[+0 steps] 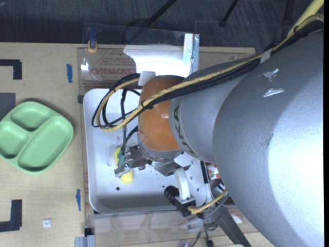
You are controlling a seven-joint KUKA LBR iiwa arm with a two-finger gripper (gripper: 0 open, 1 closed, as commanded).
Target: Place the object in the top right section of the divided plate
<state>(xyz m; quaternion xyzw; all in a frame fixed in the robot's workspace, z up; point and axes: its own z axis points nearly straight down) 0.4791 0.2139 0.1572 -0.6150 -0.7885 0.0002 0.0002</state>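
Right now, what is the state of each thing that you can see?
divided plate: green, upright on the bench, left of the bin, nothing in its sections.
yellow object: lying in the white bin, by the gripper.
gripper: low inside the bin.

Pale green divided plate [35, 136]: smooth moulded plastic with a soft satin sheen. Light tan bench top [46, 66]: matt, wood-like board with a fine speckled grain. Shallow white bin [97, 153]: smooth plastic, slightly glossy floor with scuffs. Large grey robot arm [267, 138]: smooth painted casing, semi-matt, with an orange band [157, 117] of glossy finish above the wrist. Yellow and black cables [110, 107]: smooth rubbery sheathing. Clear upright panel [139, 50] behind the bin: glossy transparent plastic. Small yellow object [126, 176]: smooth, plastic-looking.
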